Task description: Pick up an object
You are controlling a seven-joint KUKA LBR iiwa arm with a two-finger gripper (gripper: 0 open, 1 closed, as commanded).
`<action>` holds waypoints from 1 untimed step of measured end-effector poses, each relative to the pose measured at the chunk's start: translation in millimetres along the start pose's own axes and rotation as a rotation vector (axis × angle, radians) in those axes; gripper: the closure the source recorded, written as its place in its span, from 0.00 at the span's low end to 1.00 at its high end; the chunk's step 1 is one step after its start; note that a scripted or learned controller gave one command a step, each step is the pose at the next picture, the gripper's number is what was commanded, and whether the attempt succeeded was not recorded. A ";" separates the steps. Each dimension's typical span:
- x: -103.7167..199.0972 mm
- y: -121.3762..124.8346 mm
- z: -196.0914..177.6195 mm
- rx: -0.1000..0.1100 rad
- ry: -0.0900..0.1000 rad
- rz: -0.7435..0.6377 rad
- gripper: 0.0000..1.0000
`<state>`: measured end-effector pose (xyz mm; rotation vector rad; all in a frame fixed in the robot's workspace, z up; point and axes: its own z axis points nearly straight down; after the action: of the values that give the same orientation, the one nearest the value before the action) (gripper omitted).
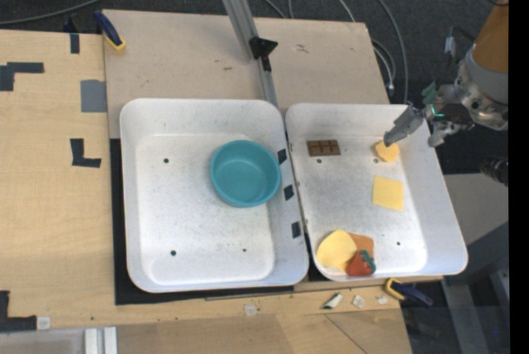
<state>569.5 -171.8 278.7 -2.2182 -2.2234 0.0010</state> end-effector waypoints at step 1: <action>0.0 0.0 0.0 0.000 0.000 0.000 0.00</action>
<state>569.5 -171.8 278.7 -2.2182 -2.2236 0.0009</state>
